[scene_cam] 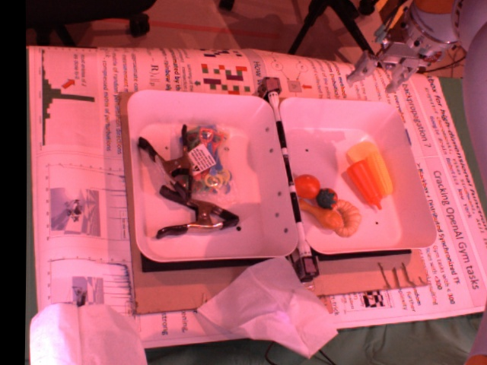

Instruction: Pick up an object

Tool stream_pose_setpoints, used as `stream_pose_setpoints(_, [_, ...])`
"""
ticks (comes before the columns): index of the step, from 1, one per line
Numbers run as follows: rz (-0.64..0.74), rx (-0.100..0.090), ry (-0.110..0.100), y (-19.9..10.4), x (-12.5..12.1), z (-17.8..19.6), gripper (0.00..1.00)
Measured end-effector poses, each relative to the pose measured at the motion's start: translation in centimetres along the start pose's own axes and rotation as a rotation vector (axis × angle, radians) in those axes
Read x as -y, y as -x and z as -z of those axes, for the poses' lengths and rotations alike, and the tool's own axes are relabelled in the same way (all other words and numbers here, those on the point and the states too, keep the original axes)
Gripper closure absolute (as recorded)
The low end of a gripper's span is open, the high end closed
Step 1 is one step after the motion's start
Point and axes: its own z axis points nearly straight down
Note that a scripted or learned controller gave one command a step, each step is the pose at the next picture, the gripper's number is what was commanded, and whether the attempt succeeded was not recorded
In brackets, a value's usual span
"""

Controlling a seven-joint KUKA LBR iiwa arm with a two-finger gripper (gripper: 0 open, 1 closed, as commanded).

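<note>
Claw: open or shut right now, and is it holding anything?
Claw: open, nothing between its fingers; it hangs above the far rim of the right bin.

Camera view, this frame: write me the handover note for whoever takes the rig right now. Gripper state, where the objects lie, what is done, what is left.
Gripper: open, holding nothing, raised over the paper beyond the right bin's far right corner.
Right bin: orange carrot toy, small red ball, dark blue ball, curled tan toy.
Left bin: brown horse figure, bag of coloured rings.
Done: no object picked.
Left: descend, grasp one object, lift it.
</note>
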Motion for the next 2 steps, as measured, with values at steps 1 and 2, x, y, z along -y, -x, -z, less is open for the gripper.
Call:
stream_pose_setpoints(1, [0.0,0.0,0.0,0.0,0.0,0.0,0.0])
stream_pose_setpoints(2, [0.001,0.0,-0.005,-0.1,-0.4,-4.0,0.0])
